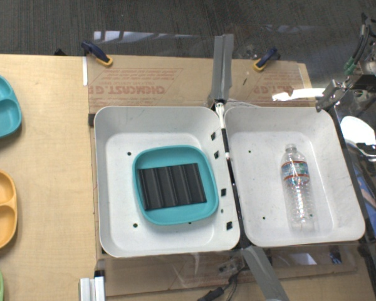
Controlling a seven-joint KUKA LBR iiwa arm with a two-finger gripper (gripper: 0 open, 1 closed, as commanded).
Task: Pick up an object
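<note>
Lying lengthwise in the right bin (250, 221) is a clear plastic water bottle (296, 185), cap at the far end. The left bin (113, 231) holds a teal tray (174, 185) with a dark ribbed insert (173, 185).

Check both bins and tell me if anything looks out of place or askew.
Nothing is spilled or visibly damaged. The clear water bottle lies on its side in the right bin, cap toward the far wall, rather than standing. The teal tray with its dark ribbed insert sits flat in the left bin, turned slightly off square.
</note>
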